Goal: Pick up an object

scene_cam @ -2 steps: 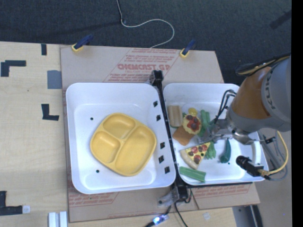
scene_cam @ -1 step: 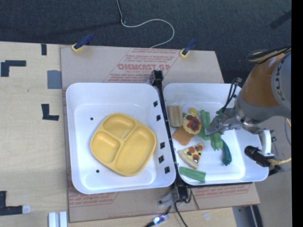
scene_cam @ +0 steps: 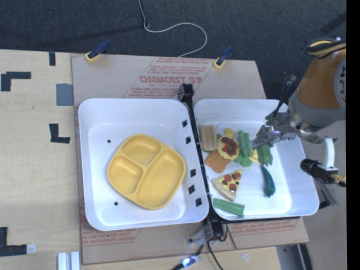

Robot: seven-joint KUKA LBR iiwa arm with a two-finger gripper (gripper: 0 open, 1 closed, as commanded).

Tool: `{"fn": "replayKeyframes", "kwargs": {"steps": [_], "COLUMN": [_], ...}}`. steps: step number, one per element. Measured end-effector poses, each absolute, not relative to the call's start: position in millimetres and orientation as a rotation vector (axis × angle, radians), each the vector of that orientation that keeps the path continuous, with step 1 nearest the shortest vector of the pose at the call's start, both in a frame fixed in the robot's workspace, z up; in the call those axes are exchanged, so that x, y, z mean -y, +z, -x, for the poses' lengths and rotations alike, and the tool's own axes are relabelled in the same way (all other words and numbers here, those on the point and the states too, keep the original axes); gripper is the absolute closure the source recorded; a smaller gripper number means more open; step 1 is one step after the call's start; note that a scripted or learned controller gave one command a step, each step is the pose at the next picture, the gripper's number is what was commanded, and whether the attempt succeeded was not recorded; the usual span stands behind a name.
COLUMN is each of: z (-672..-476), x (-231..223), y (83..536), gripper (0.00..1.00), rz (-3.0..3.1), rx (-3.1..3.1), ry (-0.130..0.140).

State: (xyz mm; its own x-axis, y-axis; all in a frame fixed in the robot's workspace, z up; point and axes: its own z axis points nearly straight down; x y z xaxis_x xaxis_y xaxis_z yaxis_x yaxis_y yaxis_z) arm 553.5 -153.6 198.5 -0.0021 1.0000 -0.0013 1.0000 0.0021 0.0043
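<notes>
The worktop (scene_cam: 34, 111) carries a cardboard sheet (scene_cam: 169, 77), and on that sit two white bins side by side. The left bin (scene_cam: 93, 151) holds a yellow plate (scene_cam: 147, 170) with three compartments, lying flat near the middle. The right bin (scene_cam: 298, 198) holds a heap of toy food, and the arm (scene_cam: 320, 89) reaches in over its far right part.

The hand (scene_cam: 265, 138) hangs low over the right side of the heap, close above a green pod (scene_cam: 263, 153); whether its grip is spread or closed, and whether it has anything, I cannot tell (the tips are dark and small against the toys).

The nearest candidate for picking is that green pod, which lies just right of a second green piece (scene_cam: 244, 148) and above a dark teal pod (scene_cam: 268, 183) pointing toward the bin's near edge. To their left are a round pizza piece (scene_cam: 228, 146), a tan bread slice (scene_cam: 207, 137), a brown cracker (scene_cam: 216, 162), a pizza wedge (scene_cam: 228, 184) and a green bean (scene_cam: 229, 207) at the near rim.

By the look of them these are light, hard plastic toys, smooth and likely a bit slippery, in no way fragile. I judge the pod is best taken across its narrow width near its middle, where its long sides offer parallel faces; crowding neighbours on its left could get nudged or pinched along with it.
</notes>
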Motion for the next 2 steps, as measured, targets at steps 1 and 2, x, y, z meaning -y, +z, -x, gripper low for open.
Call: {"fn": "replayKeyframes", "kwargs": {"steps": [1,2], "z": [-554.2,-588.4], "x": [153.1,115.2], "y": [225.9,219.2], "gripper": [1.00,1.00], "rz": [-2.219,-2.216], "rx": [-2.222,-2.229], "ry": [0.001,0.001]}}
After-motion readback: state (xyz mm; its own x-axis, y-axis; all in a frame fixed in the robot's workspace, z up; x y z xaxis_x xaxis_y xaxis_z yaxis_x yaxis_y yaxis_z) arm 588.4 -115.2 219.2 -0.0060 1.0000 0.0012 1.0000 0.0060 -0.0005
